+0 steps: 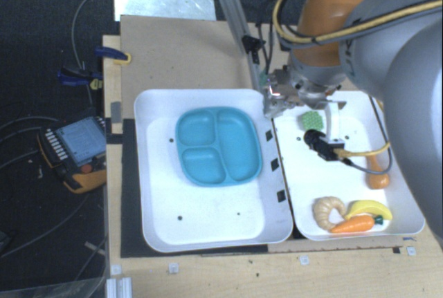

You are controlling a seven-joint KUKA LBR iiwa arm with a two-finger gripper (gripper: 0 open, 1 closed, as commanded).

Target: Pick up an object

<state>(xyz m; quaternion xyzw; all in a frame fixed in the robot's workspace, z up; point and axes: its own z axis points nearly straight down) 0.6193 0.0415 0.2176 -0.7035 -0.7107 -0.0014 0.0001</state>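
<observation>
The gripper (309, 104) hangs over the right bin (360, 144), just above a green block (311, 119); I cannot tell how its jaws stand. It seems to be approaching; next, a straight descent.

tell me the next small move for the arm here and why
Probably a short descent straight down onto the green object. The gripper sits over the top of the right bin, right by that piece, while the carrot, banana and the blue divided plate in the left bin lie farther off.
</observation>
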